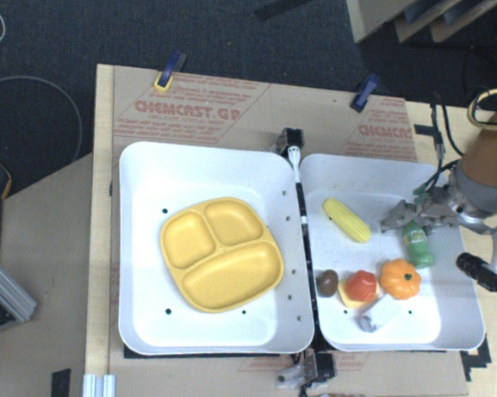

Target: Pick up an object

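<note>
My claw (417,218) sits over a green bottle (417,245) in the right bin (452,336); its grip I cannot tell. Corn (347,220), pumpkin (400,279) nearby. Left bin (134,226) holds a yellow tray (220,253).

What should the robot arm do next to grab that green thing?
Probably lower a little and shut on the green object. The gripper sits right over its top end in the right bin, and nothing shows as held yet. The orange toy lies close beside it, so a straight drop seems safest.
</note>
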Robot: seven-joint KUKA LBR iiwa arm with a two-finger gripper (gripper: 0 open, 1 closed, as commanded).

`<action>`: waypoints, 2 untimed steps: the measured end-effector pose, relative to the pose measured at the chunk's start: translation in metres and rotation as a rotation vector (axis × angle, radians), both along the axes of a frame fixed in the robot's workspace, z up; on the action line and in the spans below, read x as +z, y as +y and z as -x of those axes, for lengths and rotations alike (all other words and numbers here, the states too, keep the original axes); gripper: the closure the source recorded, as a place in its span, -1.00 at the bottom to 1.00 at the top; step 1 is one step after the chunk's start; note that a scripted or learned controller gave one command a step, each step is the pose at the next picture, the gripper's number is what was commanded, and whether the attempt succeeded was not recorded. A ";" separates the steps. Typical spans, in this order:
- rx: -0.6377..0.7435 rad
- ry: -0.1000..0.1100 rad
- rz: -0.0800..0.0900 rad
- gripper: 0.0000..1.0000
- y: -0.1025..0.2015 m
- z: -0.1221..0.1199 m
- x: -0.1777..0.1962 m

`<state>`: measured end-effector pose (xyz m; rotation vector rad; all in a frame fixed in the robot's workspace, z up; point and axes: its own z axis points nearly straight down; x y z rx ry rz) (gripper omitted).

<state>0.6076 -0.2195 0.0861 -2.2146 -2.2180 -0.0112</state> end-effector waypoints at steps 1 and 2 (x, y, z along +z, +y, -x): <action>0.002 -0.003 0.008 1.00 -0.001 -0.002 0.010; 0.003 0.002 0.009 1.00 0.067 0.008 0.038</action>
